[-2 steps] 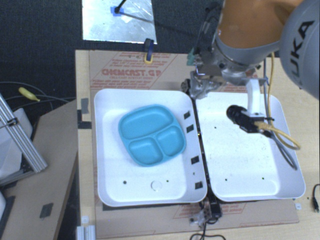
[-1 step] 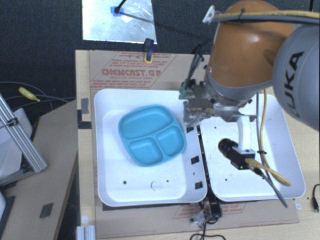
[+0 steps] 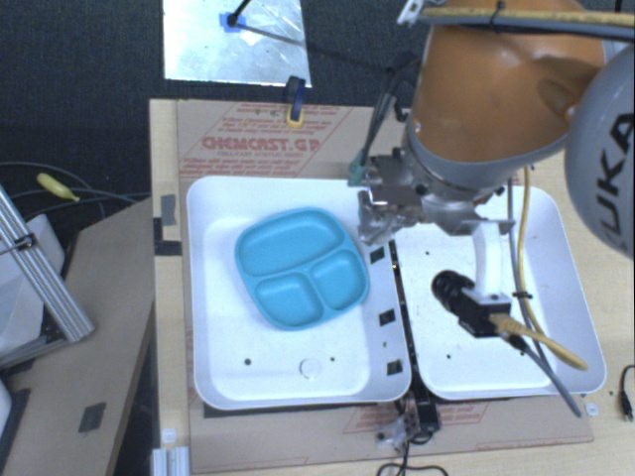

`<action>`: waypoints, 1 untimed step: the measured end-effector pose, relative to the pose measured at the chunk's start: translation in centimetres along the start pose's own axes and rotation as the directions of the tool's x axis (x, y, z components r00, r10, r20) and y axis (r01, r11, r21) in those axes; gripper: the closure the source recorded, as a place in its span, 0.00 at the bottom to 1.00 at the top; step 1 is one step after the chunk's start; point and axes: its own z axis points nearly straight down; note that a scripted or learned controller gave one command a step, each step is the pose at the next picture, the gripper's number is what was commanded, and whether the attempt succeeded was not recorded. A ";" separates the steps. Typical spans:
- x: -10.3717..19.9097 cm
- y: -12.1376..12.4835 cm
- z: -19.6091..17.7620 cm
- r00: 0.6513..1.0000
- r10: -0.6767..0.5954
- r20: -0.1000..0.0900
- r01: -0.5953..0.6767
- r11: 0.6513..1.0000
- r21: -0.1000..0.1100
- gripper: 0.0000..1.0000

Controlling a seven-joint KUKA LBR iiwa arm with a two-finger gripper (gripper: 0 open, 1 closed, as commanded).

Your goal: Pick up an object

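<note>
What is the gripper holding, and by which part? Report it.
It cannot be told. The gripper sits at the right rim of the blue divided plate in the left bin, but its tip is too unclear to show a hold.

Bright, even light w/ soft shadows; sl. blurry.

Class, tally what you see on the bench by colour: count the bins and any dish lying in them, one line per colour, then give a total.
White: 2, the left bin and the right bin
Blue: 1, the divided plate in the left bin
Total: 3
</note>
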 end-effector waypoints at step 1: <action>6.6 3.5 -1.5 1.000 -0.001 0.000 0.001 1.000 -0.001 1.00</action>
